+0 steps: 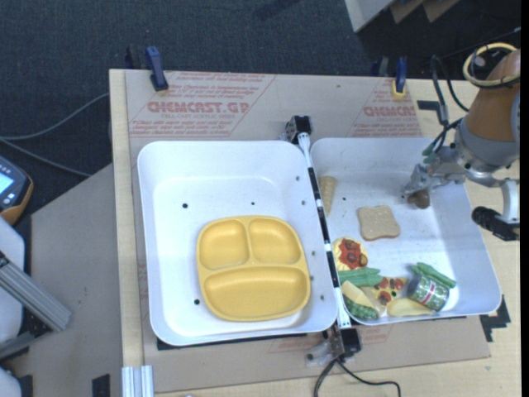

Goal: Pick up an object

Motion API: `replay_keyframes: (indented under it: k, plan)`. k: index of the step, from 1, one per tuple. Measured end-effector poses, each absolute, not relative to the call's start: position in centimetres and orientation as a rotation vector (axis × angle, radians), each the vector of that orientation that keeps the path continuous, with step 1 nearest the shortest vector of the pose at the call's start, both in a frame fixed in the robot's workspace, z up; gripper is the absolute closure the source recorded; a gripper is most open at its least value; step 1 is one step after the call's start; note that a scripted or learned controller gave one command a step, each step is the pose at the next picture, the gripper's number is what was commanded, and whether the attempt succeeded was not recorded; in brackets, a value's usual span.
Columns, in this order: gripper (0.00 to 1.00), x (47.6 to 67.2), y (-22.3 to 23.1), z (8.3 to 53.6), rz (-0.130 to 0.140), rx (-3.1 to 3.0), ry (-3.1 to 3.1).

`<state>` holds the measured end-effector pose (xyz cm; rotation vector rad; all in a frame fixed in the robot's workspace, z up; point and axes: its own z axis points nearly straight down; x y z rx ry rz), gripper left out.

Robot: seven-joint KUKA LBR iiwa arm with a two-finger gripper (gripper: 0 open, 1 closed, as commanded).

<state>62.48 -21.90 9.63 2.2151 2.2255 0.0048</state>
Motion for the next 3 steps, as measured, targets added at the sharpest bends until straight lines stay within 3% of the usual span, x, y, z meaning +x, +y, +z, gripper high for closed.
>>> replay_keyframes:
  k: [1, 2, 3]
  plan:
    - [1.0, 65.6, -17.3, 8.6, 0.004, 2.211, 2.223]
    - [1.0, 59.9, -13.1, 8.8, 0.004, 2.217, 2.218]
    - [1.0, 62.1, -5.1, 19.2, 0.013, 2.207, 2.226]
